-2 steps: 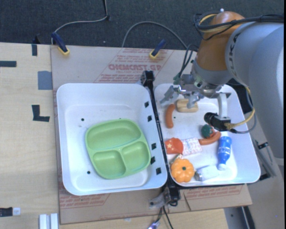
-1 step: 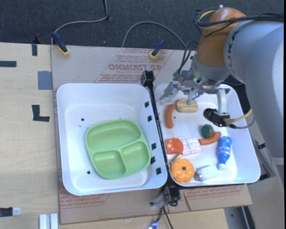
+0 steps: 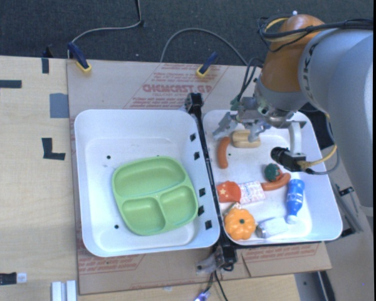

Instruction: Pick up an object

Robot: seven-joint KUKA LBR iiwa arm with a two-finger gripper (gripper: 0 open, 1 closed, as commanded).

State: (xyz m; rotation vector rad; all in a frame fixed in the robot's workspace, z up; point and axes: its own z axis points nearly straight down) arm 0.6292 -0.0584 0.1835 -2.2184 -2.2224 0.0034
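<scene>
A wooden tabletop [image 3: 25,124] under brown cardboard carries two white bins. In the right bin [image 3: 323,221], near its far edge, lies a beige bun-like piece [image 3: 246,139]; we see the hand [image 3: 244,125] right over it, fingers spread either side, not yet pinching. Nothing is lifted, so closing and raising remain. Beside it lies an orange sausage [image 3: 222,152]; the left bin holds a green tray [image 3: 155,194].

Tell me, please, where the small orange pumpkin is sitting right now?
The pumpkin sits in the right bin, near its front-left corner, just below the red star-marked piece and left of a white bottle.
</scene>
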